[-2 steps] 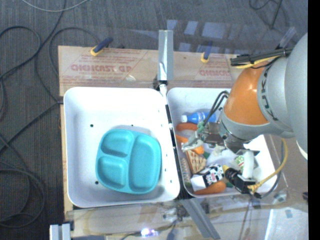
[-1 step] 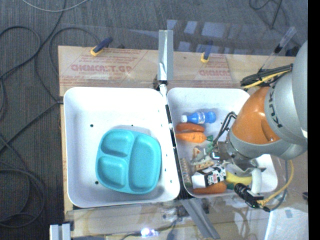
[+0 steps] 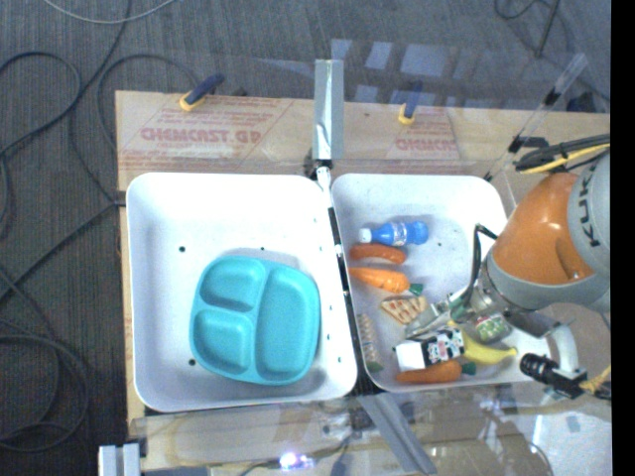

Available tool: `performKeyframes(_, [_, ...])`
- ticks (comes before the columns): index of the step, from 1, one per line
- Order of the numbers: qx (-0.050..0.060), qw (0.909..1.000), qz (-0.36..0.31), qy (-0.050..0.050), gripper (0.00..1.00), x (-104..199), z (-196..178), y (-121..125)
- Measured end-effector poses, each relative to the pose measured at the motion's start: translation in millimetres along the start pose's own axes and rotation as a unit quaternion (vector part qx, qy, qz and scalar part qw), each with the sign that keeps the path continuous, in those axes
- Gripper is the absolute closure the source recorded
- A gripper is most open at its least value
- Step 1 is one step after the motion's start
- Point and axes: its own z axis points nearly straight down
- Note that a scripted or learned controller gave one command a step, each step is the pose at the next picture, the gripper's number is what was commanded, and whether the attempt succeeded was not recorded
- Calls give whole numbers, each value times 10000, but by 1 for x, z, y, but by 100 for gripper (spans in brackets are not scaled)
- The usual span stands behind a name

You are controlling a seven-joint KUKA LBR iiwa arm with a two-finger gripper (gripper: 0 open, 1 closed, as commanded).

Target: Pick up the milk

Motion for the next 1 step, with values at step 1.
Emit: performKeyframes(1, [-18,10000,5,-28,100,-2,-9,2])
